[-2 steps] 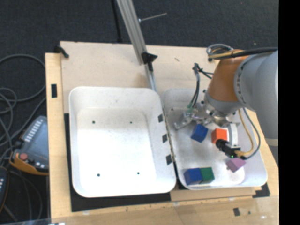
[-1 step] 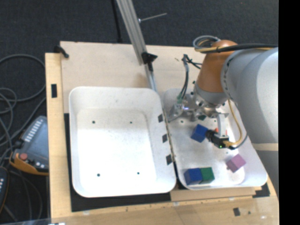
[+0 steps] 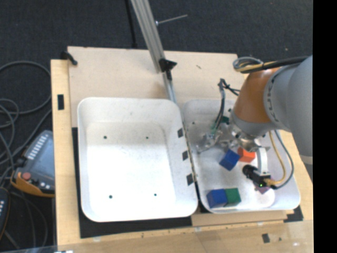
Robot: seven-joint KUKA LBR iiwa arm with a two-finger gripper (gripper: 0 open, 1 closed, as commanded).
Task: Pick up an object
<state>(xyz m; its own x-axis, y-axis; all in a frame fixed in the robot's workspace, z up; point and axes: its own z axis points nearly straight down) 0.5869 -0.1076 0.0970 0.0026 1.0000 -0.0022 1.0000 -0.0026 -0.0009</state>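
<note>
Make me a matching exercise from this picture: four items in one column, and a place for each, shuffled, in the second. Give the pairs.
Items:
1. green block
2. orange block
3. metal pole
4. left bin

Places:
A. rising from the bench behind the bins
B. near the right bin's front edge, beside a blue block
C. under the arm's wrist, next to a tilted blue block
D. beside the right bin, away from the arm

Pairs: 1-B, 2-C, 3-A, 4-D

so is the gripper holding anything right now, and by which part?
Cannot tell. The gripper sits low in the right bin beside a blue block and an orange block.
</note>
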